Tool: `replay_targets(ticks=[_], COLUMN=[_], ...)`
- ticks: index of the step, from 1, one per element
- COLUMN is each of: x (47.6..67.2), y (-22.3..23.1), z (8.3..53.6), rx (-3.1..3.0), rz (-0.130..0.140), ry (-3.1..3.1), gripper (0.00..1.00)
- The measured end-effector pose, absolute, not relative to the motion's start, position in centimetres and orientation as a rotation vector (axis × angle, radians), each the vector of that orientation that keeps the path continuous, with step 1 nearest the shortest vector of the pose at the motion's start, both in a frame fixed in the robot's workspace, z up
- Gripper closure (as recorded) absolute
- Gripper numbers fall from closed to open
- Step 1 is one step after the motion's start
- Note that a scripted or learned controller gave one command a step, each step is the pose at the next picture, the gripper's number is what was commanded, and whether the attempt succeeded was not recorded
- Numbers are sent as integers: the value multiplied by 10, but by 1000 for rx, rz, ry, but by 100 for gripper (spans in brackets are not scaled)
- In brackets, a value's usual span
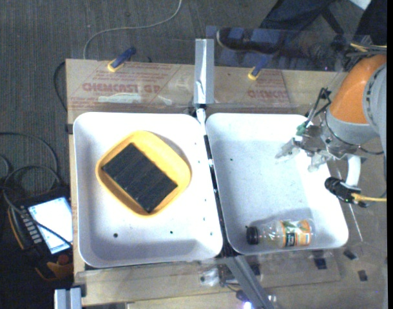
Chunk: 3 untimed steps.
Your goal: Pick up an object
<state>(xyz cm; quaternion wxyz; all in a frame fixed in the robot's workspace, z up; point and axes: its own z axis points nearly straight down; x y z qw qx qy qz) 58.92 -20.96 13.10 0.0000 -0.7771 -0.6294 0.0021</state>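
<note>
Dark carpet surrounds a plywood-topped desk (151, 85) carrying two shallow white bins side by side.

Item 1, candidate for the pick: plastic bottle (280, 232), clear, dark cap, orange label. It lies on its side along the near wall of the right bin (248, 166), cap pointing left, nothing touching it.

Item 2, second candidate: yellow dish (174, 153), squarish with rounded corners, in the middle of the left bin (93, 237). A dark ribbed slab (138, 177) rests inside it, set diagonally.

Item 3: end effector (301, 148), hanging over the far right part of the right bin, well apart from the bottle and farther still from the dish. Nothing sits between its fingers; whether they are spread or closed cannot be told at this slant. The grey arm with its orange band (351, 98) enters from the right.

Item 4, surroundings: two clamps at the far desk edge, cables on the floor, a lit tablet-like screen (51, 224) at near left.

Status, as judged: approach stage, no grasp yet made. The bottle is the closer target. The next move calls for travel toward the near wall, descent over the bottle's body, and fingers set across its narrow width; the adjoining bin wall may crowd one finger.
</note>
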Motion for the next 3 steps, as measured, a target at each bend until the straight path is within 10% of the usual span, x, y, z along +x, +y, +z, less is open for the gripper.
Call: replay_targets(ticks=[1,3], x=[626,493], y=[-212,-204], z=[153,211], rx=[-2561,-1990], rz=[5,2], ry=[-1822,-2428], gripper=[0,0])
